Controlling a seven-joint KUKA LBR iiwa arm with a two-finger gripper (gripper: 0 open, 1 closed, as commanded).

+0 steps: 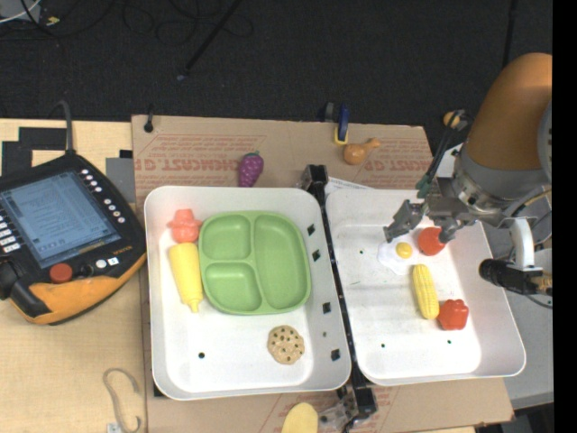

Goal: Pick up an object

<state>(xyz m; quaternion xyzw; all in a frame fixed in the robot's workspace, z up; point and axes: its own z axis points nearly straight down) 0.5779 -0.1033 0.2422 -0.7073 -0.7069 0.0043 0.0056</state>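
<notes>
Tomato (430, 241) sits between open claw (422, 234) fingers.

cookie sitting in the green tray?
No. The cookie lies on the floor of the left white bin, below the green divided tray and apart from it.

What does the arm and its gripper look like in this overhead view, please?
The arm has a broad, rounded orange band above a grey metallic wrist. Below it sits the gripper, two thin dark grey fingers on a dark body. Thin cables run beside the wrist.
</notes>
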